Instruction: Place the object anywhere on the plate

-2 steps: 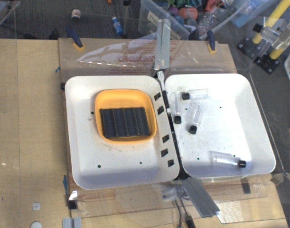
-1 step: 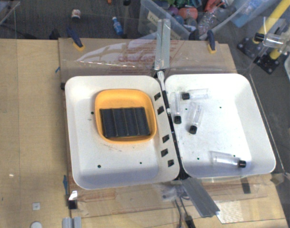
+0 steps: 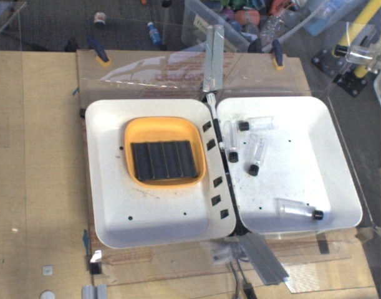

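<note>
Plate (image 3: 135, 131) — ridged black block (image 3: 164, 161) inside.

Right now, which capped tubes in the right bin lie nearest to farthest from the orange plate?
1. Divider tube, at the right bin left edge.
2. Back tube and middle tube: too close to call.
3. Front tube, toward the front right corner.

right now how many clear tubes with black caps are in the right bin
4. One tube lies near the top, one stands along the divider, one sits mid-bin, one near the bottom edge. Clear plastic on the white bin is faint; another may go unnoticed.
</note>
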`<state>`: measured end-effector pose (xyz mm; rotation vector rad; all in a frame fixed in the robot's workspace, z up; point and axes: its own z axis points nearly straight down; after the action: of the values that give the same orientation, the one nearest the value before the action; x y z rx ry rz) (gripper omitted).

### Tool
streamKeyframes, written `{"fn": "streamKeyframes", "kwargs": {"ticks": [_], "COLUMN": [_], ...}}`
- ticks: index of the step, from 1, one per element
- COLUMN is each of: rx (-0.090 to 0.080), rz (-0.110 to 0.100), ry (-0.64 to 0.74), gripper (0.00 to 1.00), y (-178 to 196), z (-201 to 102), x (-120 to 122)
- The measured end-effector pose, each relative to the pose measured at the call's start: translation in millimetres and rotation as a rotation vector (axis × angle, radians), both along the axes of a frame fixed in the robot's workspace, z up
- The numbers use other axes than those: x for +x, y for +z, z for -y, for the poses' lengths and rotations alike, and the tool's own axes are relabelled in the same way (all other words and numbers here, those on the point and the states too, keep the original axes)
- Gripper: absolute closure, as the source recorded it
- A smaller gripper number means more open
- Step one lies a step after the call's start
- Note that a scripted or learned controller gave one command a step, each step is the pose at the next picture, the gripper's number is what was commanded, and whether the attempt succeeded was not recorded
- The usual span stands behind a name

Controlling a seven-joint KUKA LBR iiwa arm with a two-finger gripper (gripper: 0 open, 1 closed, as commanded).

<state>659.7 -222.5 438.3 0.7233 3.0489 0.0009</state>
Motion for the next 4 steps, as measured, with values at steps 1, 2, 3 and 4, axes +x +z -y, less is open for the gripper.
{"fn": "streamKeyframes", "kwargs": {"ticks": [1, 2, 3, 4], "rx": [-0.003, -0.005, -0.010, -0.013], "rz": [0.000, 0.001, 0.004, 0.004], "ry": [0.375, 0.657, 1.018, 1.356], "gripper": [1.00, 1.00, 1.00, 1.00], "y": [0.1, -0.1, 0.1, 0.0], "z": [-0.7, -1.0, -0.8, -0.7], "x": [0.0, 1.5, 8.4, 8.3]}}
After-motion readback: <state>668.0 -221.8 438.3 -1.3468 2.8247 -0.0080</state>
